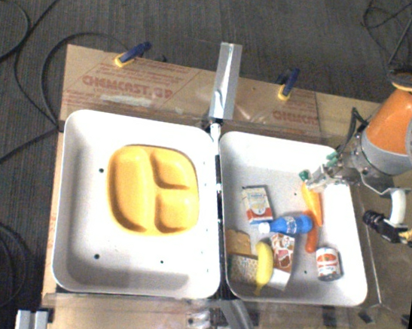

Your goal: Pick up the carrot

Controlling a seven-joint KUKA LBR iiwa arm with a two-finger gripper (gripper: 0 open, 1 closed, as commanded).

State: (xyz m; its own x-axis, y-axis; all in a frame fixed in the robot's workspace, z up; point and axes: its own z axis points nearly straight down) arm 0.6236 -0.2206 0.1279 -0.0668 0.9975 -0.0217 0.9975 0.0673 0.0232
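Banana and snack packs crowd the right bin's front; carrot lies by the far right wall under my gripper, its opening I cannot tell, so I should descend squarely across its upper end, clear of the blue bottle.

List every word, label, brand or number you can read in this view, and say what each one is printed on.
"CHEMCAST" in red, then some unclear characters: on the brown board behind the left bin.
Red print on the same board behind the right bin: too faint to read.
Small carton, blue bottle, can and red-and-white packet in the right bin: labels too small and blurred to read.
Yellow divided tray: no text.
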